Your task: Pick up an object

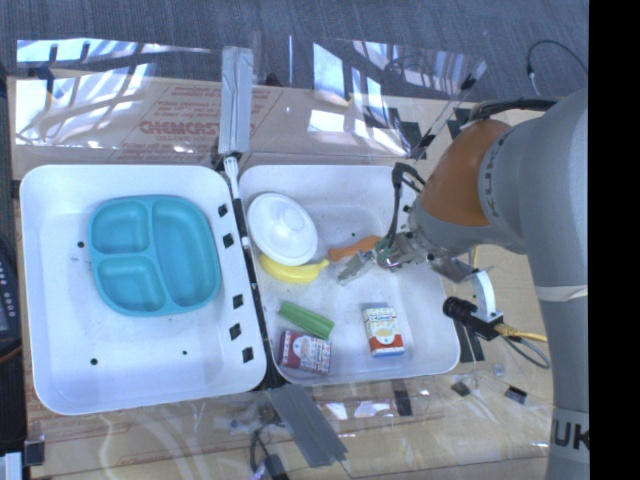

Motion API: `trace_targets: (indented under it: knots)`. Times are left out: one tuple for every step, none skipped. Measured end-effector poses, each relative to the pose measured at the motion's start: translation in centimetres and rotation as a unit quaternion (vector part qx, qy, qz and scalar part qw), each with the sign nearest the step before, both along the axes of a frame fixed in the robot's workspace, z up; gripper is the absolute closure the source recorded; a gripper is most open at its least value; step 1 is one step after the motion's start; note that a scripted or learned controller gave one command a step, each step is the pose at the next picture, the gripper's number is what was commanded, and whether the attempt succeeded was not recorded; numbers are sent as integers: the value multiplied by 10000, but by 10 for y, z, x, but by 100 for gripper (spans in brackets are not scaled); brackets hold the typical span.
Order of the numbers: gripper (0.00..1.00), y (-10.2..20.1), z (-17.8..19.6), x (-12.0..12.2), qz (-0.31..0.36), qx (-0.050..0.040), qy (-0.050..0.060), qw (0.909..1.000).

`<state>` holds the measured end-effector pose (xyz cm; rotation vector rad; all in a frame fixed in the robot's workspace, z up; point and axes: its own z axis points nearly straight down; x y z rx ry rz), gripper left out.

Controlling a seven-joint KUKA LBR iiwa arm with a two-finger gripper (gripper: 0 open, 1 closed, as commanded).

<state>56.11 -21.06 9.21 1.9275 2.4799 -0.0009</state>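
The grey arm's two-finger gripper (362, 264) sits low in the right white bin (425, 353), fingers closed on nothing, tips touching a slim orange carrot-shaped toy (350, 249) beside a yellow banana (292, 269).

I see my arm (540, 188) as smooth grey casing, an orange band (455, 183) above the wrist, black cables trailing alongside.

tool (358, 265) low in right bin (420, 193) | beside carrot (352, 249), banana (293, 269)
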Motion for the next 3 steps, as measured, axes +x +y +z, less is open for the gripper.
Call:
trace_targets:
  knots:
    - [0,1,0,59,-496,2,4,9988]
    - [0,1,1,85,-515,1,-2,9987]
    - [0,31,1,96,31,-5,-5,10000]
